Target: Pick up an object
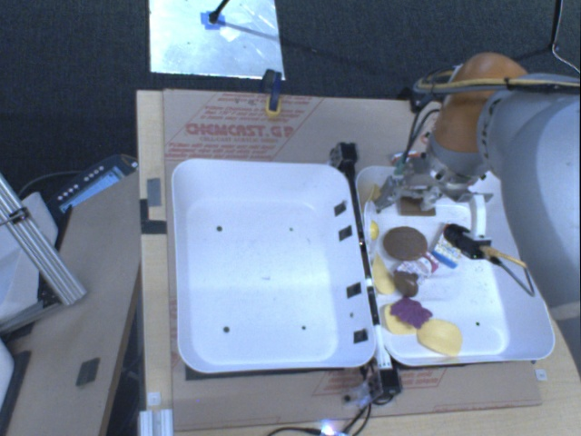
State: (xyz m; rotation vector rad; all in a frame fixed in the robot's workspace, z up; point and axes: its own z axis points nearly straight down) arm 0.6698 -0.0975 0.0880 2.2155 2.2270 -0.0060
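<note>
Cardboard sheet [238,127] under 2 bins reads "CHEMCAST GP".

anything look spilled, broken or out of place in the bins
Nothing looks spilled or broken. The objects all crowd the right bin: a brown disc, a purple piece and a yellow piece sit near its left wall. The gripper hangs over its far end.

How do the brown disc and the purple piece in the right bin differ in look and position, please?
The brown disc is round with a smooth edge; the purple piece is lumpy and irregular. The brown disc looks larger than the purple piece. The disc lies farther back, closer to the gripper; the purple piece lies nearer the front, touching a yellow piece. Both rest on the floor of the right bin, near its left wall.
</note>
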